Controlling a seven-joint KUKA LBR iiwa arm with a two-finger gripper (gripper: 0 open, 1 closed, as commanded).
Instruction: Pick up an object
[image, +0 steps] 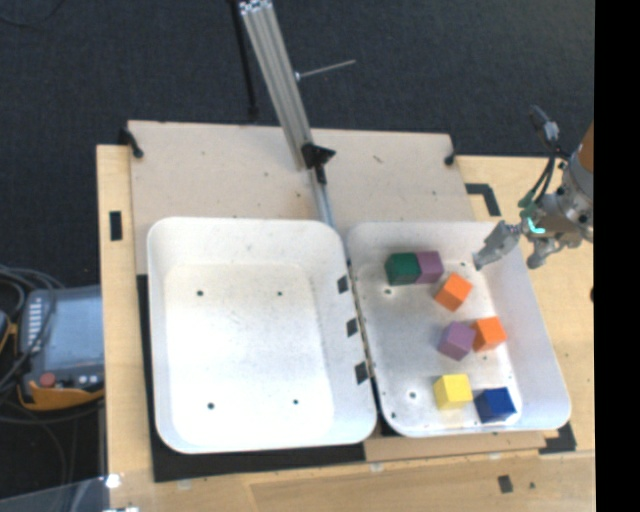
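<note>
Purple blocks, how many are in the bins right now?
2, both in the right bin. One purple block touches the green block near the bin's far end; the other purple block sits mid-bin against an orange block. None looks hidden.

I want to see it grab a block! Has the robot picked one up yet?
Not yet. All seven blocks sit in the right bin, like the green block. The open gripper hovers at that bin's upper right edge, holding nothing. Reaching down, grabbing and lifting remain.
</note>
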